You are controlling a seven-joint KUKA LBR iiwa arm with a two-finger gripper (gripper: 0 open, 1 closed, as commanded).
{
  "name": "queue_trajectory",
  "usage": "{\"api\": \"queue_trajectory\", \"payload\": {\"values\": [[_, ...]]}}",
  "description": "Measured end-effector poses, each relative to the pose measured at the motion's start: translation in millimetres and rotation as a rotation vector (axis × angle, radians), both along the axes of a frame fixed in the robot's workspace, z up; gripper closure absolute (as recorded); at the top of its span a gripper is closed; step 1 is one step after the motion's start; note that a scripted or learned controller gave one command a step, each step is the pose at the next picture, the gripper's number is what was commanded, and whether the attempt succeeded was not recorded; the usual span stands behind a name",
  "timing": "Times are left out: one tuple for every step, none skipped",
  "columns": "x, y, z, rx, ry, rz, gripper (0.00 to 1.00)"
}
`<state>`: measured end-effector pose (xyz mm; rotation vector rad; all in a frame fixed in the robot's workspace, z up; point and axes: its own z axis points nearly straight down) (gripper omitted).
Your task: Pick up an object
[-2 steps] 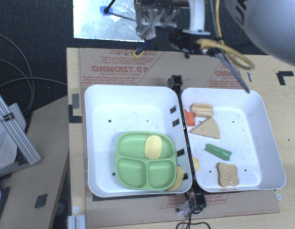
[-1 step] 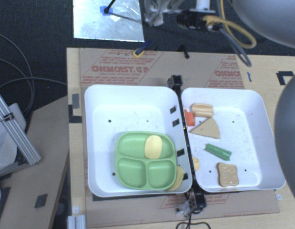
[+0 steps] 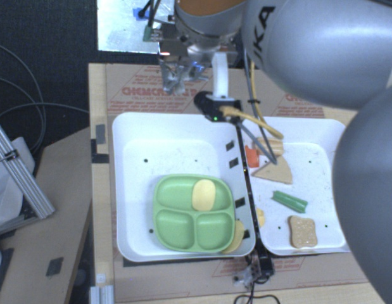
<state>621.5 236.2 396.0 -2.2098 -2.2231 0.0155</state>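
Two bins sit side by side on the worktop. In the left bin lies a plate with three parts, near the front. A small oval thing rests in the plate's back part. In the right bin, a wedge piece lies at the back, a stick in the middle, and a slice of bread at the front. The arm hangs over the back right.

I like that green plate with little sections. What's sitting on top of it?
A yellow oval piece lies on the green divided plate. Another yellow piece peeks from its right edge; the plate hides the rest.
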Motion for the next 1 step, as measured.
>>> {"api": "queue_trajectory", "payload": {"values": [[-49.1,-15.9,-275.6,-0.001,0.000,-0.006,1.00]]}}
